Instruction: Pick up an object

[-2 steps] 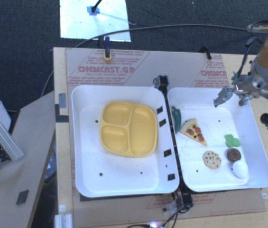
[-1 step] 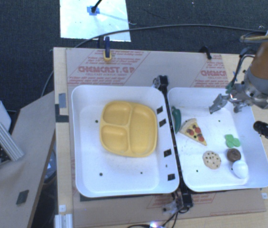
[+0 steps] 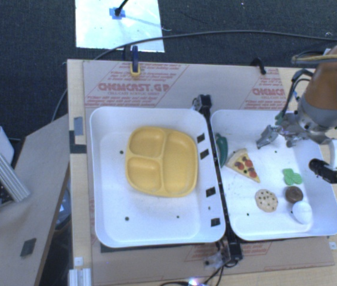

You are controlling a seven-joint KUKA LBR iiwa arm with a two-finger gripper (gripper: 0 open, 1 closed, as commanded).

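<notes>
Sitting on a tan bench (image 3: 156, 79) over dark blue-grey carpet (image 3: 25, 40), two shallow white bins lie side by side, touching along a black clipped seam. A clear sheet on the bench reads "CHEMCAST GP" in red, printed near both back corners. One pale square sheet (image 3: 118, 15) lies on the carpet behind, a small blue mark on it. Left bin (image 3: 111, 219): one yellow divided tray (image 3: 160, 161), three compartments. Right bin (image 3: 323, 219): six small items, counted as one green pepper-like piece (image 3: 221, 146) against the seam wall, one pizza slice (image 3: 244, 165) just beside it, one cookie (image 3: 266, 200), one green leafy piece (image 3: 291, 176), one brown round piece (image 3: 293, 193), one white round piece (image 3: 302, 211); the last three cluster near the right wall. One grey arm (image 3: 329, 94) with orange band reaches in from right; gripper (image 3: 268, 137) hangs low over the right bin's back area, apart from every item, nothing visibly between its tips; whether its tips are apart or together cannot be told.
</notes>
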